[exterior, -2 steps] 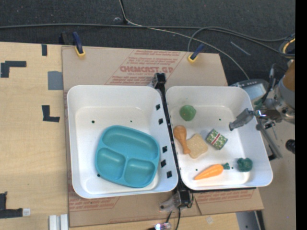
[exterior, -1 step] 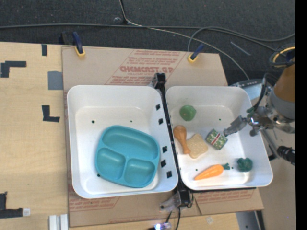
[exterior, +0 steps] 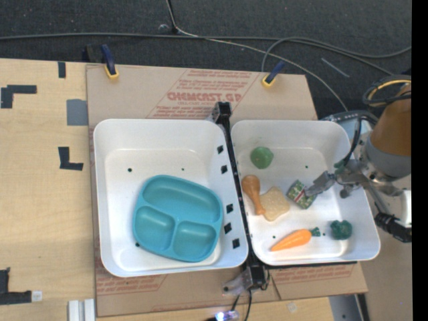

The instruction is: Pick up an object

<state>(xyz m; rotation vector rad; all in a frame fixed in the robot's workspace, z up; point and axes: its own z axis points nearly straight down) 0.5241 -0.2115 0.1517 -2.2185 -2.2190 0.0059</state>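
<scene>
One tray [exterior: 177, 218]; one carrot [exterior: 291, 239]; one green ball [exterior: 262, 156]; two bins [exterior: 110, 179].

Small green-labelled packet [exterior: 300, 194] lies tilted mid right bin [exterior: 334, 136], beside toast [exterior: 275, 204].

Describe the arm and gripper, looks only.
The arm is grey with a broad orange band above the wrist. Yellow and black cables loop over its top. The gripper is slim, dark grey metal, thin beside the bulky wrist.
</scene>
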